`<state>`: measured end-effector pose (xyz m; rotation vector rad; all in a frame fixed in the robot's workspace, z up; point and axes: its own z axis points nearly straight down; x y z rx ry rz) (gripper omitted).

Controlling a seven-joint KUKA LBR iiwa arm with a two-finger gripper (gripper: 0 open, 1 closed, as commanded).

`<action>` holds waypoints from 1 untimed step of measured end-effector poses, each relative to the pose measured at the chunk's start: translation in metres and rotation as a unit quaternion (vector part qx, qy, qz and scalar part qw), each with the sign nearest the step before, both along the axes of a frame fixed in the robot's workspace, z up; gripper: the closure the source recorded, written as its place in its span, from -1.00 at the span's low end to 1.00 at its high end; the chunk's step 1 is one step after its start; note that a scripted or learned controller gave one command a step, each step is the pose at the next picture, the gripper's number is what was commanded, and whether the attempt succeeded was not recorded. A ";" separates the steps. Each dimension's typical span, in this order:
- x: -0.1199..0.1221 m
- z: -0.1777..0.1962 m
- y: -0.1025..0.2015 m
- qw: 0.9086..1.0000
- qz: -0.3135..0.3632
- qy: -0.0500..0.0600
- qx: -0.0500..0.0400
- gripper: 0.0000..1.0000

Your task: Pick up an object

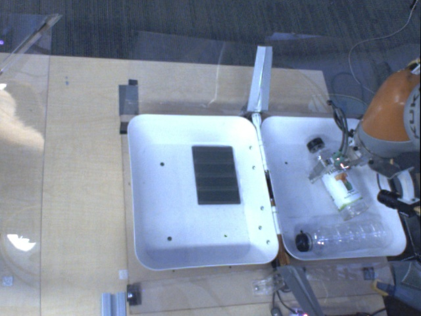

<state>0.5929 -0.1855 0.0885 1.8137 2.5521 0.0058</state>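
A small clear bottle (pixel 342 189) with a black cap and a white and green label lies slantwise in the right bin (pixel 289 176). A larger clear plastic bottle (pixel 342 234) with a black cap lies along that bin's front wall. A dark ribbed rectangular block (pixel 215 174) lies flat in the middle of the left bin (pixel 151 196). My gripper (pixel 341 160) hangs low over the small bottle's upper part, reaching in from the right under the orange band (pixel 388 114). Whether it touches the bottle cannot be made out.
A grey metal bar (pixel 260 78) stands behind the ridge where the two bins meet. Cables (pixel 339 114) trail behind the right bin. The wooden bench (pixel 66 176) spreads to the left, with small brackets at the left bin's corners.
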 end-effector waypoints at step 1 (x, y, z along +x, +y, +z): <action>0.002 0.011 0.002 1.000 0.001 -0.003 0.000 1.00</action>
